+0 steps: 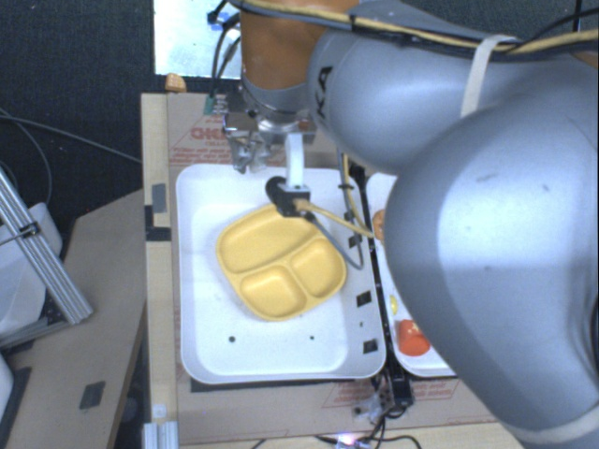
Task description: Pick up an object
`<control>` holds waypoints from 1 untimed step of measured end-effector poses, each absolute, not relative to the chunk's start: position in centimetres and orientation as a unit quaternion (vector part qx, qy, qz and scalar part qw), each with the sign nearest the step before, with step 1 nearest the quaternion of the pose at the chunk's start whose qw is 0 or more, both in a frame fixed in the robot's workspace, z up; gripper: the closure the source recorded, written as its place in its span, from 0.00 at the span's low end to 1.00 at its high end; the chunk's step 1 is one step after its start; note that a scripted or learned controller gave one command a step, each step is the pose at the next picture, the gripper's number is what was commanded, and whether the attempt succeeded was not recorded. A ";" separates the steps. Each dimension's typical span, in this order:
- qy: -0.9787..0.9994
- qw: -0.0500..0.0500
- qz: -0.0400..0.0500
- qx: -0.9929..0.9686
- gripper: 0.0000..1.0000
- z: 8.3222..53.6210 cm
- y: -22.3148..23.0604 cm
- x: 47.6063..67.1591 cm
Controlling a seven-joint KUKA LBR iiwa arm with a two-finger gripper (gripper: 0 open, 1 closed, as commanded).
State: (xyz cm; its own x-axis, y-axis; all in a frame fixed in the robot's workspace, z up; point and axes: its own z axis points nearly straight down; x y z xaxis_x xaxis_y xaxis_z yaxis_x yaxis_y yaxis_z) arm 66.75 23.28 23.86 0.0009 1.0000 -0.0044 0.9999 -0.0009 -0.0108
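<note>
Left bin [201, 279] held yellow divided tray [281, 265], lying flat mid-bin. Likely light, stiff, smooth plastic, so slippery. Best pinched at raised rim or divider rib. Long axis ran roughly left-right, right end slightly farther. Large compartment faced far side, two small ones faced near side. Pincer [251, 160] hung over bin's far rim, just beyond tray. Whether spread or pressed together, could not tell.

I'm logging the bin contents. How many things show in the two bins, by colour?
Yellow: 1, the tray in the left bin
Orange: 2, a piece and a sliver in the right bin
Total: 3 in sight; the arm covers most of the right bin.
</note>
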 end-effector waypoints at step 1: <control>-0.707 0.001 0.001 -0.708 1.00 24.9 20.5 61.8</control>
